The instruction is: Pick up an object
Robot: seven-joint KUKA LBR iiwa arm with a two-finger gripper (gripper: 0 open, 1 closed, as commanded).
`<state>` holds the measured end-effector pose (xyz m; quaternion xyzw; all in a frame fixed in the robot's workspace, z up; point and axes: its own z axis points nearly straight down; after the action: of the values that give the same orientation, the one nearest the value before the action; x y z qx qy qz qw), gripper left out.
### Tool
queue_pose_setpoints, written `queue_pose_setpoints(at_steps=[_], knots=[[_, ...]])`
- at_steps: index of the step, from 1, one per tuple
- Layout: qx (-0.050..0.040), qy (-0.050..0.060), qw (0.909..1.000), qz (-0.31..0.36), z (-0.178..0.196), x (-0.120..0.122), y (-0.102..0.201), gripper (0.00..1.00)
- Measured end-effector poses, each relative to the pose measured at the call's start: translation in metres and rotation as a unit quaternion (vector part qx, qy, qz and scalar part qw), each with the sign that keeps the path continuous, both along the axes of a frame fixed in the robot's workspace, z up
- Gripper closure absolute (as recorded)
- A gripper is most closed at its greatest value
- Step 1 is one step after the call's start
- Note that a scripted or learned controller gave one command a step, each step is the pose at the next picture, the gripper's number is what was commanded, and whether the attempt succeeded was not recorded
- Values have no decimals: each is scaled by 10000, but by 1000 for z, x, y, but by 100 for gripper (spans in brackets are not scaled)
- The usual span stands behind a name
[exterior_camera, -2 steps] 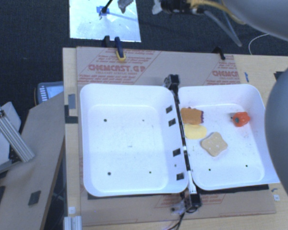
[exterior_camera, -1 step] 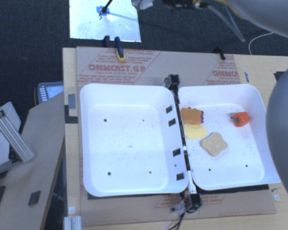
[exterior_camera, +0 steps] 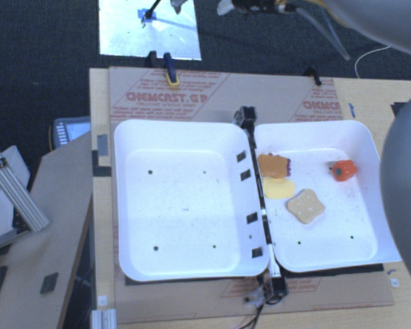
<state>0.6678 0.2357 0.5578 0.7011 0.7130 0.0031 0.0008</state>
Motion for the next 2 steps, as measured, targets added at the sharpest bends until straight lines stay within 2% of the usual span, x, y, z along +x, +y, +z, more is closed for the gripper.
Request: queue_pose_setpoints(at_steps=[1,2], knots=[[7,-14,10000,20,12,0,1,100],[5,-9,10000,24,11,0,1,0]])
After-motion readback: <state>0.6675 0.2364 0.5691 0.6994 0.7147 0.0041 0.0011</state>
